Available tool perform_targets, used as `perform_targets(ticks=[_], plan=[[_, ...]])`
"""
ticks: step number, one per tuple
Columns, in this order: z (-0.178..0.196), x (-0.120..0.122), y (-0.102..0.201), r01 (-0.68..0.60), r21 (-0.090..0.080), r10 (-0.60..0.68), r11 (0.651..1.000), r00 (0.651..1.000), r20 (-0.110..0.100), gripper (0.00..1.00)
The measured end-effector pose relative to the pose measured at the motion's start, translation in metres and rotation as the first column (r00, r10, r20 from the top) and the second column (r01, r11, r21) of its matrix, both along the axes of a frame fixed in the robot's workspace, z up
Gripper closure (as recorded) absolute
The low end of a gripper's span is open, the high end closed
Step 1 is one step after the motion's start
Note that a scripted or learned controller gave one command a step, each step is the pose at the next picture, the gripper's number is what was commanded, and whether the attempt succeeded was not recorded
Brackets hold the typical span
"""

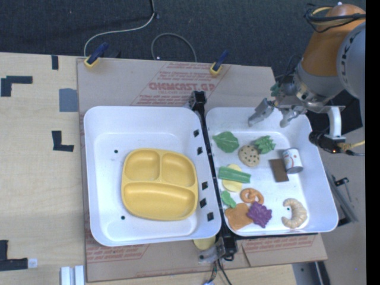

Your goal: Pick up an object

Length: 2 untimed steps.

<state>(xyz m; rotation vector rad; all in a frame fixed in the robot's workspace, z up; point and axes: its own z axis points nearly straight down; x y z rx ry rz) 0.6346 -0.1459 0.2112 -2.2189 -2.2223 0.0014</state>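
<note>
Camera view: jaws apparently spread, empty, above right bin; cookie, can below.

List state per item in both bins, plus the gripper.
gripper: open, fingers spread, holding nothing, over right bin's far edge
yellow tray: flat in left bin, compartments bare
cookie: flat, loose
silver can: on its side
croissant: loose, near corner
purple grapes: resting against orange piece
</note>
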Motion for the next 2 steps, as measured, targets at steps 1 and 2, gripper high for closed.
perform_targets(ticks=[1,2], plan=[[-0.063,-0.043,-0.027,0.004,0.000,-0.004,1.000,1.000,-0.006,0.00],[-0.129,0.037,0.034,-0.007,0.000,0.007,1.000,1.000,0.005,0.00]])
